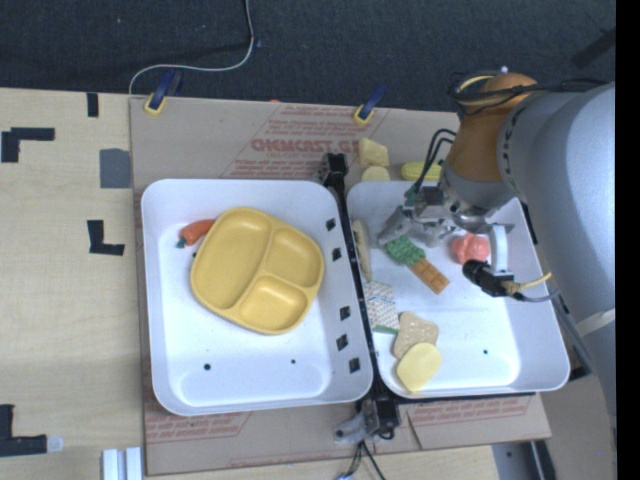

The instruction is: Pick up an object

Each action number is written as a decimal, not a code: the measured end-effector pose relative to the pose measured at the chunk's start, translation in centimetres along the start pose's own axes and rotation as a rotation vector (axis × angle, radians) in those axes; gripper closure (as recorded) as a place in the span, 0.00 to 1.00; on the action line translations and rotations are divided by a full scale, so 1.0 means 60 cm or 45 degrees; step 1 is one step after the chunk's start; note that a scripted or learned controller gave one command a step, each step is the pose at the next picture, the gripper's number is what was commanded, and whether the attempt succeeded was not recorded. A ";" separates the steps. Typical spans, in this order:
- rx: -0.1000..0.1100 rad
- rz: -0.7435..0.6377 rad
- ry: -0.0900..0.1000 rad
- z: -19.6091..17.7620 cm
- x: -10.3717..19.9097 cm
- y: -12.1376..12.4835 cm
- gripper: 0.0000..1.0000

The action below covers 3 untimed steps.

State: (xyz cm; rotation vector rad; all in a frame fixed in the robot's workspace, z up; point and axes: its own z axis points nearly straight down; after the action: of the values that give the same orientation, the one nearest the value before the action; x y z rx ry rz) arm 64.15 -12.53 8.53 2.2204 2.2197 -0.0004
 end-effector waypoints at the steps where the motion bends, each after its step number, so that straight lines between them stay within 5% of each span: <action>1: 0.003 0.000 -0.009 -0.007 0.038 -0.014 0.00; 2: 0.000 -0.001 0.001 0.001 0.000 0.018 0.00; 3: 0.001 -0.001 0.000 0.000 0.033 -0.049 0.00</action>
State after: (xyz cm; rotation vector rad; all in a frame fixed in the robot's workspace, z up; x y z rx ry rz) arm 61.22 -10.55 8.54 2.2198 2.2209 -0.0012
